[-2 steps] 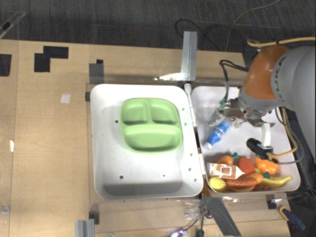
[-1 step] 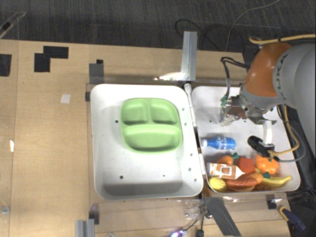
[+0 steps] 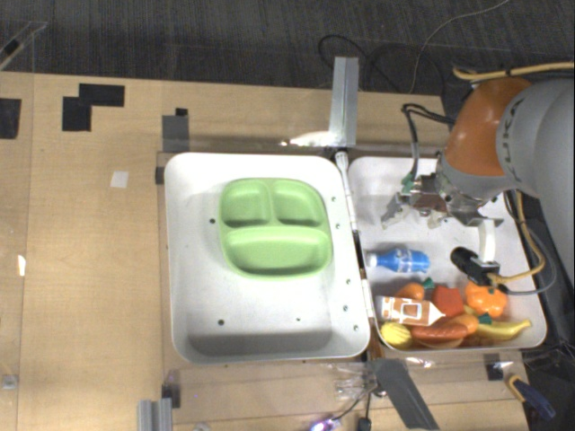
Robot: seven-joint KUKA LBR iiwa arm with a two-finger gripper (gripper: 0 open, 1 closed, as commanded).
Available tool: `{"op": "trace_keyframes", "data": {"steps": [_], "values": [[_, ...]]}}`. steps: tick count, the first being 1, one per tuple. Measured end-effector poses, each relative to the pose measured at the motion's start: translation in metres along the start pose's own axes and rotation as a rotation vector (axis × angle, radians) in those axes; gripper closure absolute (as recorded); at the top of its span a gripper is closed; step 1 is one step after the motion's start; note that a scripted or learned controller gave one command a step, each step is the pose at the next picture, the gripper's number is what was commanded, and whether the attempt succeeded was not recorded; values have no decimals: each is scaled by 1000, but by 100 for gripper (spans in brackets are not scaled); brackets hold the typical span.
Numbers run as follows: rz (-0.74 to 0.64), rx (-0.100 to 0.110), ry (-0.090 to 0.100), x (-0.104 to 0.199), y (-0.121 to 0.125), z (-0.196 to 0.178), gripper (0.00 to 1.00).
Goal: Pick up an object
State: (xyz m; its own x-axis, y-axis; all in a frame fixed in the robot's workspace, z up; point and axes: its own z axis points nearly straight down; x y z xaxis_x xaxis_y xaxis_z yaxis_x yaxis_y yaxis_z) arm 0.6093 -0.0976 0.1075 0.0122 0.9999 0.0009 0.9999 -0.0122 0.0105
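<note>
Just below the pincer (image 3: pixel 415 212) in view, which hangs over the right bin (image 3: pixel 377 173) w/ jaws apart & nothing btwn them, lies the blue bottle (image 3: pixel 400 260); risk: the round body likely rolls/squirts out if the close lands off-centre.

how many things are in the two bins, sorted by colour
green: 1, divided plate
blue: 1, bottle
orange: 2, round fruit, pepper
red: 2, red block, long red piece
yellow: 2, banana, lemon
white: 1, carton
total: 9, though the heap is crowded
</note>
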Motion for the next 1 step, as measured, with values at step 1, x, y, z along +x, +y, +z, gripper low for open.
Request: {"op": "trace_keyframes", "data": {"steps": [1], "values": [[109, -3, -1, -20, -67, 17, 0]]}}
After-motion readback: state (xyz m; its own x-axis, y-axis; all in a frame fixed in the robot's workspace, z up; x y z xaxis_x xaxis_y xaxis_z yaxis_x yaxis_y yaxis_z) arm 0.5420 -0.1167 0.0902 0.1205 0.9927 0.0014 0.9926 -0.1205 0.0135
